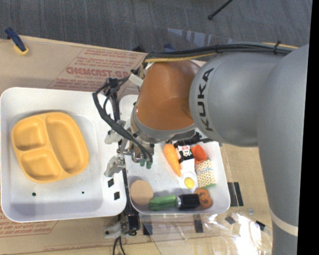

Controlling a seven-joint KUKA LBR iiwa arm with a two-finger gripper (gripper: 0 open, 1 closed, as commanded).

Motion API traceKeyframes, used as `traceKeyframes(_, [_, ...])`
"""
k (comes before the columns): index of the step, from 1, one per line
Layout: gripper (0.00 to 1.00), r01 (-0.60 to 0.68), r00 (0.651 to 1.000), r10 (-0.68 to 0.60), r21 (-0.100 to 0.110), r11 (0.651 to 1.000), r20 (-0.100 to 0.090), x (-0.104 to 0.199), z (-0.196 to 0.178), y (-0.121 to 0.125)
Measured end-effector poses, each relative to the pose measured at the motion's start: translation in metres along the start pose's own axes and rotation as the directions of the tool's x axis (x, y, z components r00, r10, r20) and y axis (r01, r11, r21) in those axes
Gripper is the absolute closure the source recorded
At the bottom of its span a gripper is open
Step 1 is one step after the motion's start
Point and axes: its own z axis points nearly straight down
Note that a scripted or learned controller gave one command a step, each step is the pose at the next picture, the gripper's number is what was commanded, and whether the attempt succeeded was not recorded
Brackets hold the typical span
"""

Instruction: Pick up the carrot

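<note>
We have not picked up the carrot [172, 158] yet; it lies in the right bin [223, 201]. Our jaws [141, 160] hang beside it, gripping nothing; whether they are apart, we cannot tell.

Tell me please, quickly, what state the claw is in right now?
Claw: cannot be told whether open or closed; it sits over the right bin, left of the carrot, which lies apart from it.
</note>
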Motion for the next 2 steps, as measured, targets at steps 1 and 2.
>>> traceKeyframes(1, [0.00,0.068,0.998,-0.068,0.002,0.998,0.008,-0.032,-0.003,-0.088])
traceKeyframes(2, [0.00,0.062,0.998,-0.062,-0.002,0.998,-0.006,-0.072,0.099,-0.142])
